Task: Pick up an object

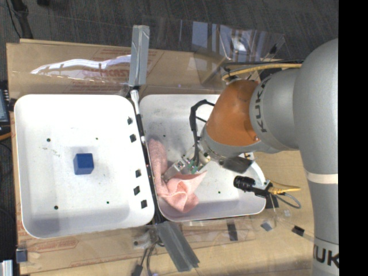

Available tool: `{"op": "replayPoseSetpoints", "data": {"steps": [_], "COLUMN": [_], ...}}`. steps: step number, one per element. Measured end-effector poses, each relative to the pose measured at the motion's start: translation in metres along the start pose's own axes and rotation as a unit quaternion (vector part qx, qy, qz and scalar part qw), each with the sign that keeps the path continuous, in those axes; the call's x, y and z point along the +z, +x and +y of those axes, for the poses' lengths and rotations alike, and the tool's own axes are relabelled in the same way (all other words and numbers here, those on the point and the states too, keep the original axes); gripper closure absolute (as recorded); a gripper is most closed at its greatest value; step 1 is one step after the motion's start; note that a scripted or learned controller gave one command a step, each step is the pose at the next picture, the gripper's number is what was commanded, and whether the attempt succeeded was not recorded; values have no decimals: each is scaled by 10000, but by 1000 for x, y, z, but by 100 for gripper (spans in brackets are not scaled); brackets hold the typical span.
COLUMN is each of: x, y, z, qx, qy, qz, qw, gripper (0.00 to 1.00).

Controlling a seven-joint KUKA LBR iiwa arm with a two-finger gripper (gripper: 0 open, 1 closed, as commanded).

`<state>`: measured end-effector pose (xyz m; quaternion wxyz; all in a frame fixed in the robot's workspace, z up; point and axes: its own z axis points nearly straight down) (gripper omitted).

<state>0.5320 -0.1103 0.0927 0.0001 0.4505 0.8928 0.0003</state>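
My claw (pixel 183 169) is down in the right bin (pixel 172 105), at the upper edge of the pink cloth (pixel 175 187), which lies crumpled against that bin's left wall and near its front rim; I cannot tell how my claw is set, nor whether any cloth is caught in it. There is bare white floor behind the cloth toward the far wall, and a strip to the cloth's right. The left bin (pixel 34 154) is mostly open floor, with a small blue cube (pixel 84 163) well away from every wall. The two bins meet along a divider carrying small black clips. On my grey casing I can read the letters "KU" in two places. My arm leans in from the right, orange band (pixel 230 115) over the right bin, wrist tipped down and left toward the cloth.
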Motion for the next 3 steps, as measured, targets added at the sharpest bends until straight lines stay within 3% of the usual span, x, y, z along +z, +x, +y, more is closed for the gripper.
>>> {"op": "replayPoseSetpoints", "data": {"steps": [1, 2, 3], "x": [-9, -101, -92], "y": [0, -12, -44], "z": [1, 54, 64], "qx": [-18, -2381, 184], "qy": [3, 9, 17], "qz": [29, 5, 5], "qw": [10000, 9712, 9998], "gripper": [100, 100, 100]}}
